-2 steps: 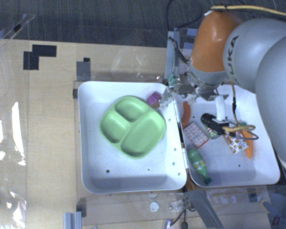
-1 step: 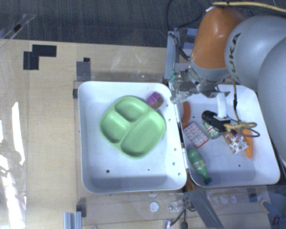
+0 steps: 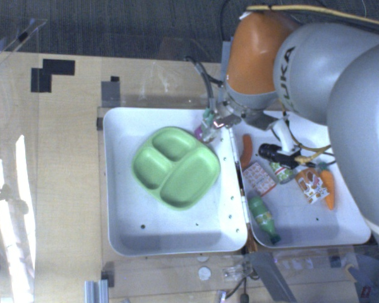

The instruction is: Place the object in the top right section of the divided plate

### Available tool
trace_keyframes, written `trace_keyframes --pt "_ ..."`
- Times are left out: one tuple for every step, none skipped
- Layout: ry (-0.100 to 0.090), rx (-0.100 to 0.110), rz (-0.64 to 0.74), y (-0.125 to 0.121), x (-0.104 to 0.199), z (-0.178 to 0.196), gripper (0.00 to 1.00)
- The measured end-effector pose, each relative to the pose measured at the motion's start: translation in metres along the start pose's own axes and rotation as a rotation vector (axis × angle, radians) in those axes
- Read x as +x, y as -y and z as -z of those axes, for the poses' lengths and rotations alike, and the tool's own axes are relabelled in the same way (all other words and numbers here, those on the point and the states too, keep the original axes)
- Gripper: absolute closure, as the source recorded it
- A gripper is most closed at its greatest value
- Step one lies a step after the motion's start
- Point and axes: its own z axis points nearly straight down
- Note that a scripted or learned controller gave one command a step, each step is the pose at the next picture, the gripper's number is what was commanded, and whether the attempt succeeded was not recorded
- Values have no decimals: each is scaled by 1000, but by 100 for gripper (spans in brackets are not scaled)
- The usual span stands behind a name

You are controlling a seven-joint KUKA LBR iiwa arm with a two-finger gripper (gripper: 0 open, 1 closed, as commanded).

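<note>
The green divided plate (image 3: 177, 167) lies in the left bin (image 3: 123, 226), with two small sections at its upper left and one large section at its lower right. My gripper (image 3: 210, 126) hangs just past the plate's upper right rim, near the wall between the bins. A small purple and green object (image 3: 201, 132) sits pinched at its fingertips, beside the rim of the top right section (image 3: 174, 143). The object is too small to name.
The right bin (image 3: 347, 229) holds an orange sausage (image 3: 246, 149), a patterned packet (image 3: 259, 177), a green bottle (image 3: 263, 212), a printed packet (image 3: 311, 185) and a carrot (image 3: 329, 189). The arm's bulk covers that bin's upper part.
</note>
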Motion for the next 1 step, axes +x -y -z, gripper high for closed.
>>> trace_keyframes --pt "0 0 -1 0 0 0 0"
